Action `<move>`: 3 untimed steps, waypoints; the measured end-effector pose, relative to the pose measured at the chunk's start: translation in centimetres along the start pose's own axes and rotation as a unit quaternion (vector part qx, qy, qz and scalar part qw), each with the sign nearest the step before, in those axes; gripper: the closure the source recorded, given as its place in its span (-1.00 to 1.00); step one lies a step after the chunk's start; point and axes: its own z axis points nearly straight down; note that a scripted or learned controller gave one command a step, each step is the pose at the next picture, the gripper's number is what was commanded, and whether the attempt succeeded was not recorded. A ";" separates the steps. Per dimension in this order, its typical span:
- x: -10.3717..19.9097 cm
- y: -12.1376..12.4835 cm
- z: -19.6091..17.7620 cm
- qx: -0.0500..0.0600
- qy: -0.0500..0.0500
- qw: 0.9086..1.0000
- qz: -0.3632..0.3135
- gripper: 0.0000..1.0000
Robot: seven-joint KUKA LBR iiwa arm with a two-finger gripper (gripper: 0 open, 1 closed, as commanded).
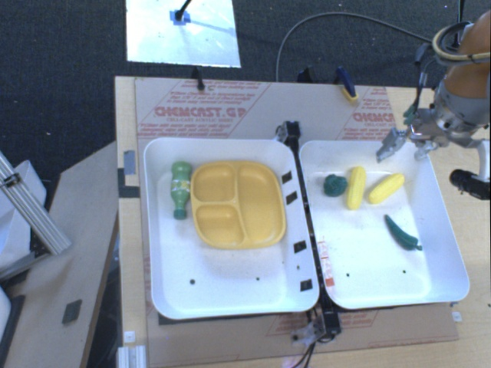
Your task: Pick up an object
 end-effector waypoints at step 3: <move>-0.4 1.0 8.1 -0.005 -0.001 1.000 -0.001 -1.00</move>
